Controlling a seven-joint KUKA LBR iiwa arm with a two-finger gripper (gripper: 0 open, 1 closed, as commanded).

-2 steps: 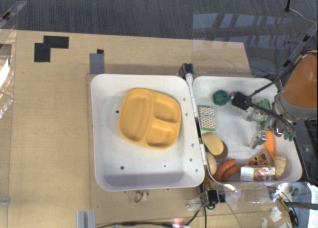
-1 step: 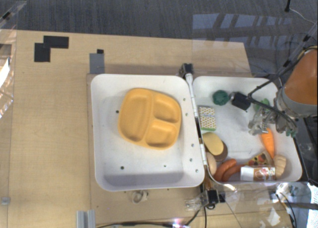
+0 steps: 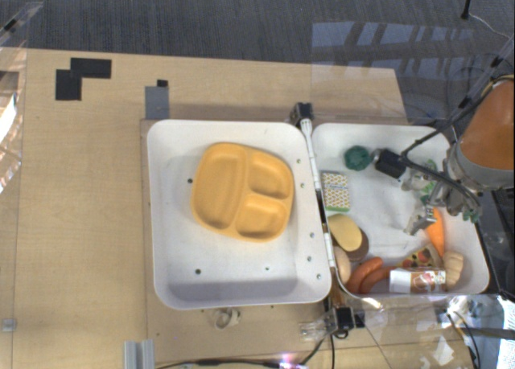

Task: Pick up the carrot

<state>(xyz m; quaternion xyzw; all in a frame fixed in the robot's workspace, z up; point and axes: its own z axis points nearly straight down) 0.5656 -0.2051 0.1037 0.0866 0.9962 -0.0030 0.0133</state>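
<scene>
1. Two white bins sat side by side on the counter; the left bin carried a yellow divided plate, and the right bin held the clutter.
2. The carrot lay near the right bin's right wall, towards its front corner, just above a small bottle and beside a bread roll.
3. The jaws hung just left of the carrot's upper end, touching or nearly so; whether they were apart or together could not be told, and nothing showed between them.
4. Judged from this, the step in hand was the approach to the grasp, not the lift.
5. The next move would call for straddling the carrot squarely, clear of the wall and the bottle, then closing.
</scene>
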